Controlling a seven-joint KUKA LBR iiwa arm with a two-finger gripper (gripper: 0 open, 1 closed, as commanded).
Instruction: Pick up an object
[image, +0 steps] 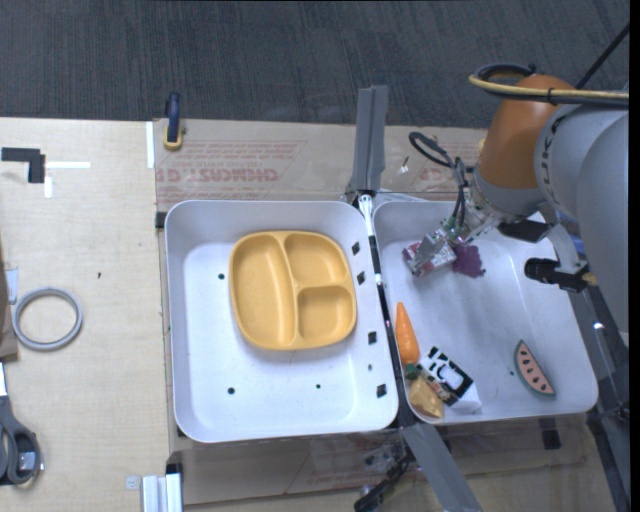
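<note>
My gripper (432, 254) hangs low in the far left part of the right bin (500, 320). It touches or sits right beside a purple toy bunch of grapes (468, 262). An orange carrot (406, 333) lies by the bin's left wall. In the near left corner are a black-and-white packet (450, 376) and a yellowish piece (425, 399). A watermelon slice (534, 368) rests at the near right. The view does not show anything gripped.
The left bin (200, 380) holds a yellow divided plate (293, 288). On the bench to the left lie a tape ring (45, 318) and scissors (18, 452). A blue-handled clamp (173, 120) sits at the back. The arm's body (580, 150) covers the right bin's far right.
</note>
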